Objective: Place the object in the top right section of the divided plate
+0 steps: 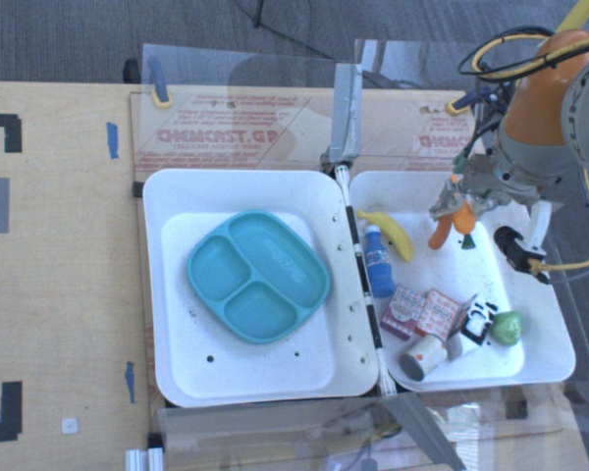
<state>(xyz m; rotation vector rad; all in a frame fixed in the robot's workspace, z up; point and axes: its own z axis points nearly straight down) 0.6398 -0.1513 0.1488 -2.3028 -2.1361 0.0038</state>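
The blue divided plate point(258, 275) lies in the left bin point(177, 204). It has one large section on the left and two smaller ones on the right, and nothing lies in any of them. My gripper point(453, 211) hangs over the upper part of the right bin point(545, 346), well to the right of the plate. Its fingers are shut on a small orange object point(442, 233), which sticks out below and to the left of them. The arm's grey wrist and orange band rise behind the gripper to the upper right.
The right bin also holds a yellow banana point(393, 233), a blue bottle point(377, 260), two red-and-white boxes point(421, 313), a white cup point(423, 356), a black-and-white toy point(479, 321) and a green ball point(507, 328). A raised divider point(358, 263) separates the bins.
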